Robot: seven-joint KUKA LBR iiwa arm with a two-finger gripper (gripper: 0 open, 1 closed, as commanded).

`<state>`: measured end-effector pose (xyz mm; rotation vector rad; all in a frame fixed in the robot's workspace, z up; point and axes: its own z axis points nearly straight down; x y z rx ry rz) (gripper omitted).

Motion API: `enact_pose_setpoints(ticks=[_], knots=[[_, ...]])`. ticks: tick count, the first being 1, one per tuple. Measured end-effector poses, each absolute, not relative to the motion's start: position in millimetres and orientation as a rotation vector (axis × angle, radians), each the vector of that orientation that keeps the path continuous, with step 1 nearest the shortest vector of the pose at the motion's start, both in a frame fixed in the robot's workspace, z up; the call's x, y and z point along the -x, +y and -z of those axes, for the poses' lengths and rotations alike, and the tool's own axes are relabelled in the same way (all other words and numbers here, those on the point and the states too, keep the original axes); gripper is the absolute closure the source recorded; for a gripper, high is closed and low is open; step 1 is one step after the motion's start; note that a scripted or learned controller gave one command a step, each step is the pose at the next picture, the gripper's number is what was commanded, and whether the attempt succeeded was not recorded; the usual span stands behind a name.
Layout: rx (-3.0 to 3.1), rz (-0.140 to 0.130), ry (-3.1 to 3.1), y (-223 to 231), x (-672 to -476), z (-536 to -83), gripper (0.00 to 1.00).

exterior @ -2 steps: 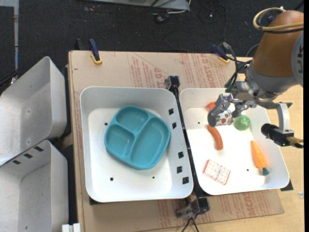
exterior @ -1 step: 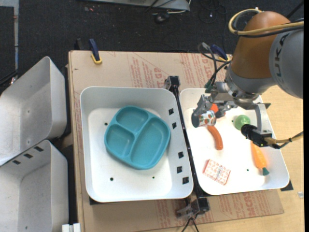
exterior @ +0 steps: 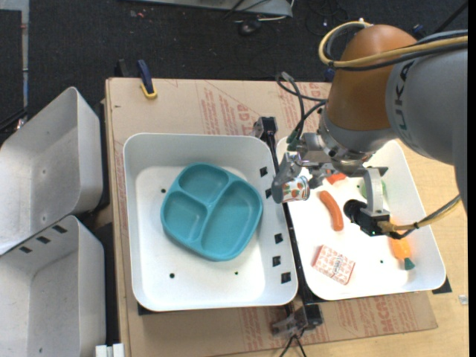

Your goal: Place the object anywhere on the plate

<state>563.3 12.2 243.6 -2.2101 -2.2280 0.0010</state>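
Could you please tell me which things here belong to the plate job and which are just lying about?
For the job: teal plate, in the left bin; spotted cup, right at the tool, probably the object to place.

Lying about: orange sausage, patterned packet and orange carrot-like piece, all in the right bin.

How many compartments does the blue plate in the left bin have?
3. On the plate, one upper left, one lower left, a larger one on the right. Nothing covers the plate.
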Motion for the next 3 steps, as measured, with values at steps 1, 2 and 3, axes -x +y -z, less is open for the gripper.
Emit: enact_pose_setpoints(ticks=[1, 2, 3], knots=[[2.211, 0.001, -2.230, 62, -558.2, -247, 1.00], [2.212, 0.000, -2.230, 115, -562.9, -231, 1.00], [2.219, -0.002, -2.223, 112, -563.0, -232, 0.00]])
